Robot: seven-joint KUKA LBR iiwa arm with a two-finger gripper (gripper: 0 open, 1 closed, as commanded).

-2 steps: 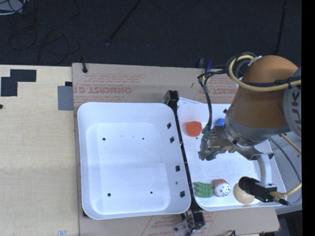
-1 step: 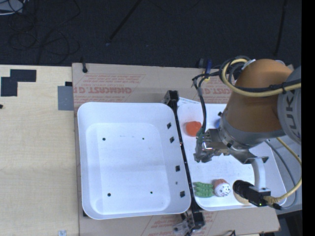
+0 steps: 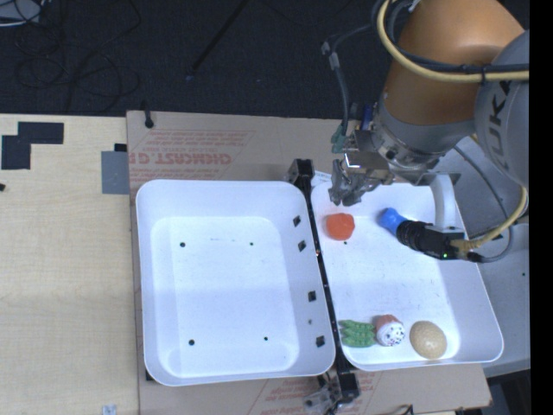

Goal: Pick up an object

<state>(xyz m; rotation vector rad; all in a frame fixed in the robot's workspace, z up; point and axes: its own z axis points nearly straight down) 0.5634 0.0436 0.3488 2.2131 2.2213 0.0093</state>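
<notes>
Down at the near edge of the right bin, three things sit in a row: a green lump towards the near left corner, a small red-and-white spotted ball touching it, and a tan egg-shaped piece just beside the ball. The left bin lies alongside on the pale wooden table, and the two bins meet at a dark strip. A cardboard sheet shows under both of them.

Moving up the right bin, there's an orange lump lying on the white floor close to the left wall, well apart from the near row. Over towards the far right of it sits a blue thing, partly covered, so what it is I cannot tell.

And here's the hand, hanging just beyond the orange lump, over the far left corner of the right bin and apart from the lump. Open or closed? From this angle I cannot tell. Behind it the arm rises, orange band up top, coming in from the right edge of the table
</notes>
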